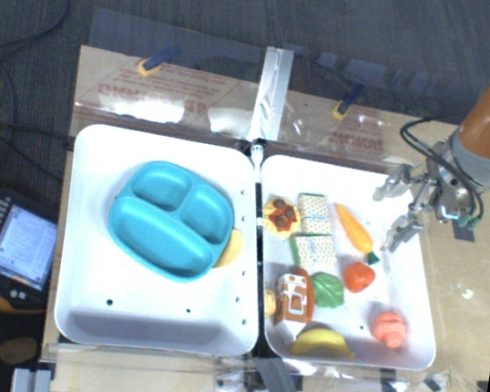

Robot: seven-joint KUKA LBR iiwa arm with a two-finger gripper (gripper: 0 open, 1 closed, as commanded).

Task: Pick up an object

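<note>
banana (321,343) front, right bin (426,307) | blue plate (172,217), left bin (80,303) | end effector (404,211) seemingly empty

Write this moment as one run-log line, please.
gripper: open, over right bin upper edge | holding: nothing | nearest: carrot

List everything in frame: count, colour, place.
Bins: 2, white, side by side on bench.
Divided plate: 1, blue, left bin.
Yellow piece: 1, left bin, by the plate's right edge.
Toy carrot: 1, orange, right bin top.
Patterned blocks: 2, green-white, right bin middle.
Tomato: 1, red, right bin.
Banana: 1, yellow, right bin front.
Pink toy: 1, right bin front right.
Teach pendant: 1, orange-black, far left.
Gripper: 1, grey, over right bin's top-right edge.
</note>
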